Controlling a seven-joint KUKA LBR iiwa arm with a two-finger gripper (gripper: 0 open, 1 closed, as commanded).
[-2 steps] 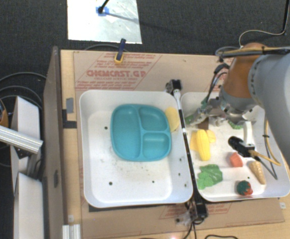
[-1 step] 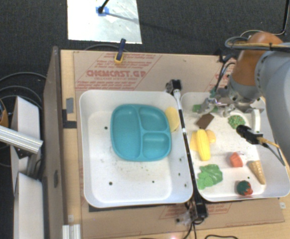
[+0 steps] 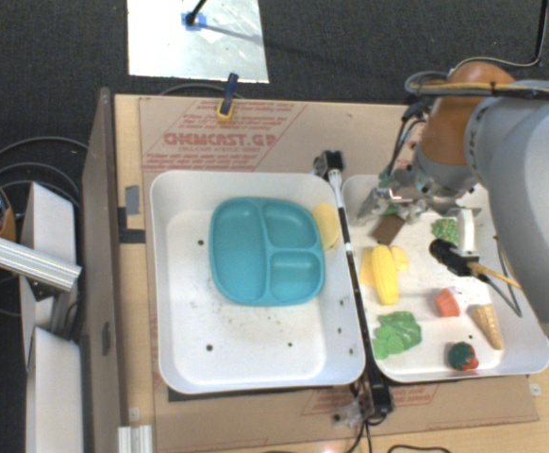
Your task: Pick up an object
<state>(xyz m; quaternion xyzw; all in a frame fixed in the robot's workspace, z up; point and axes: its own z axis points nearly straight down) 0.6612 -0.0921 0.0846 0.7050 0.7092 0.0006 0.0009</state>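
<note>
Grey robot arm's gripper [image 3: 393, 206] hangs just above a small brown block [image 3: 388, 227]; whether it is open cannot be told. The neighbouring yellow plastic corn cob [image 3: 384, 274] could foul the grasp.

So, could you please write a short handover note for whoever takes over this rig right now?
Gripper: low over the top end of the right bin, right by a brown piece; no hold visible.
Things: same bin has yellow corn, a green leafy piece, a red block and a cone; the left bin has a teal plate.
Done: nothing visibly lifted.
Left: grasp one object and lift it.
</note>
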